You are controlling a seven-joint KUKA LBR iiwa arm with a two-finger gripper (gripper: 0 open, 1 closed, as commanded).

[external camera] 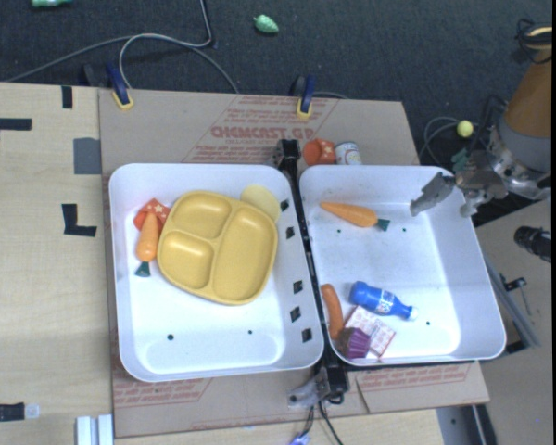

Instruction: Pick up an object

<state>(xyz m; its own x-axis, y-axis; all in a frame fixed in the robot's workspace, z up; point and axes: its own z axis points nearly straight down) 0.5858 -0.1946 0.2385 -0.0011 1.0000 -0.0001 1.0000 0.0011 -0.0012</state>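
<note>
Step in hand (judged): approach phase, nothing grasped yet. Gripper (pixel 442 193) hangs over the far-right corner of the right bin (pixel 463 276), fingers spread apart w/ nothing between them; one grey finger (pixel 429 196) juts toward the bin centre.

Candidate objs in right bin:
- carrot (pixel 349 214), lying lengthwise near the far edge, green stub end toward the gripper. Nearest target, just beside the fingertip but apart from it.
- blue bottle (pixel 380 298), mid-bin toward the near edge, well apart from gripper.
- sausage-like orange piece (pixel 333 310) along the left wall, near corner.
- purple item on a printed packet (pixel 363 339) at the near edge, touching each other.

Left bin (pixel 204 355) holds a yellow divided plate (pixel 213 248) w/ small veg toys by its left wall; too far, skip.

How to do it well (judgement): go for the carrot, since it lies alone w/ bare floor all round. Align fingers across its narrow width, not along the length. Descend on the thick middle, not the tapered tip, as the taper could squirt out on closing. Keep clear of the far wall during descent. Bottle is 2nd choice: round, may roll.
</note>
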